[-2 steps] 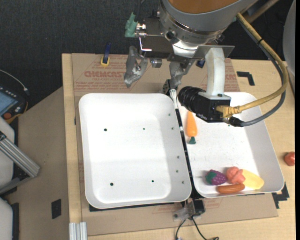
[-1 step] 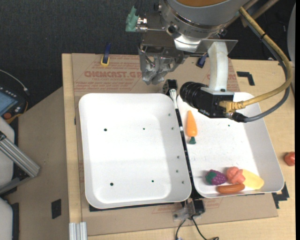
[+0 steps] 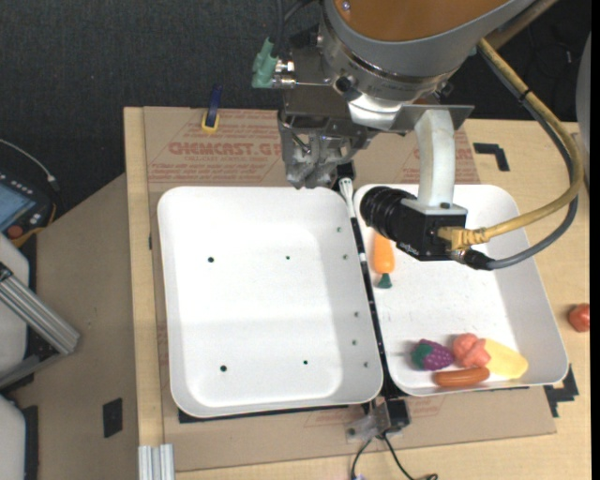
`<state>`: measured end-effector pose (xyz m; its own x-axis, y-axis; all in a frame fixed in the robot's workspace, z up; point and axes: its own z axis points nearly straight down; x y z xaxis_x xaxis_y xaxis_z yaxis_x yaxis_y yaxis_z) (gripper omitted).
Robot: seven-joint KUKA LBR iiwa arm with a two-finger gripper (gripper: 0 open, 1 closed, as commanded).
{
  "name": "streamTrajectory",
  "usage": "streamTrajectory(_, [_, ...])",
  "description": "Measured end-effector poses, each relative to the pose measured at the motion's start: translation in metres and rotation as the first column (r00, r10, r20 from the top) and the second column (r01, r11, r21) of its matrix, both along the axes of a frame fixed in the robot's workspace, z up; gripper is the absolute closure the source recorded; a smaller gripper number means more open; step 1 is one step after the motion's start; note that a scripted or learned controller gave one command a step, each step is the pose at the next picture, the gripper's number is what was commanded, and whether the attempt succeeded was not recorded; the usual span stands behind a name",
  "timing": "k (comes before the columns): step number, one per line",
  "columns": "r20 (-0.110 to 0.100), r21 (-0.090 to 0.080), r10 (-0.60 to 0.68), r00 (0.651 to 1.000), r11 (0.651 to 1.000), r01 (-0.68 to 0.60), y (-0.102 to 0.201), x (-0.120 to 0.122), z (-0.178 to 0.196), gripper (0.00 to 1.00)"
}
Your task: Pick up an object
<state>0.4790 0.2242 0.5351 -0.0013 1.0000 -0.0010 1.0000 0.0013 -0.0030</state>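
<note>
Two-finger metal gripper (image 3: 314,169) above the bins' far edge — finger state indeterminate. Small orange carrot-shaped toy (image 3: 382,255) lies in the right shallow white bin (image 3: 534,309) beside the divider — crowding risks a miss.

The left bin (image 3: 262,309) is plain white, marked by a few small dark dots; the right bin (image 3: 530,281), just beside it, is the same white; near the right bin's front rim lie a purple grape cluster (image 3: 432,355), a pinkish-orange lump (image 3: 472,350), a yellow piece (image 3: 507,361) and a red-orange sausage (image 3: 459,377); by the rim it shares with the left bin sits an orange carrot (image 3: 382,255) with a green tip; the board (image 3: 234,141) beneath both bins is tan with faded red lettering; the arm (image 3: 412,28) is grey with an orange band.
</note>
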Motion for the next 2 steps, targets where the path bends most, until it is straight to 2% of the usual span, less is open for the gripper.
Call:
streamTrajectory(1, [0.011, 0.005, -0.002, 1.000, 1.000, 0.002, 0.001, 0.088, 0.002, 1.00])
streamTrajectory(2, [-0.001, 0.000, 0.000, 1.000, 1.000, 0.000, 0.000, 0.040, 0.000, 1.00])
